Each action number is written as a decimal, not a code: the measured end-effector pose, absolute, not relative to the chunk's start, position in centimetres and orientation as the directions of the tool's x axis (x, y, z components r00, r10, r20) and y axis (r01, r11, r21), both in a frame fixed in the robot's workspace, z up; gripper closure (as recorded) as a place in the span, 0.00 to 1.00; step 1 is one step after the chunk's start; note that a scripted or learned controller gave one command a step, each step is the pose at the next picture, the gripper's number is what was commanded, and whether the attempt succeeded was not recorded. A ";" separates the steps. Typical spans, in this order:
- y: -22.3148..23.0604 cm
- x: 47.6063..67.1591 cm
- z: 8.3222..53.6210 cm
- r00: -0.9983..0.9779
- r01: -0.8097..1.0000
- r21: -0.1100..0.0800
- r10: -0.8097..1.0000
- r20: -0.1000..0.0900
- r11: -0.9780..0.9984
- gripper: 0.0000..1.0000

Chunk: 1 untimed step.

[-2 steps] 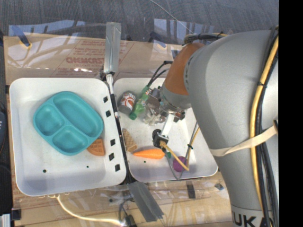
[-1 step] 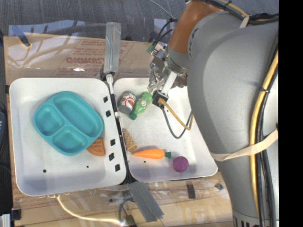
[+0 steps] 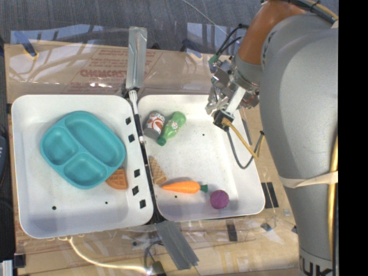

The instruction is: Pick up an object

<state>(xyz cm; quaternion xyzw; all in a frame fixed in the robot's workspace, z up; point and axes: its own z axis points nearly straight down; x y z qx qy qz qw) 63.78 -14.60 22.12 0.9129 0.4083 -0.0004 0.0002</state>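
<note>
My gripper (image 3: pixel 218 100) hangs over the far right corner of the right bin (image 3: pixel 198 151), with nothing seen in it. In that bin a small grey and red can (image 3: pixel 154 123) and a green bottle (image 3: pixel 172 127) lie side by side near the far left corner. An orange carrot (image 3: pixel 183 187) and a purple round fruit (image 3: pixel 219 199) rest near the front edge. A waffle cone (image 3: pixel 156 169) lies against the left wall. The gripper is well to the right of the can and bottle and apart from them.
The left bin (image 3: pixel 34 209) holds a teal divided plate (image 3: pixel 83 148) and a waffle piece (image 3: pixel 117 180) at the plate's front right edge. A divider with black clips (image 3: pixel 137 165) separates the bins. The grey arm (image 3: pixel 299 96) fills the right side.
</note>
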 end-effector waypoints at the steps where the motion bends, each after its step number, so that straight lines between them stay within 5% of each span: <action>1: -18.3 60.6 25.2 0.606 0.796 -0.003 0.796 0.000 -0.606 1.00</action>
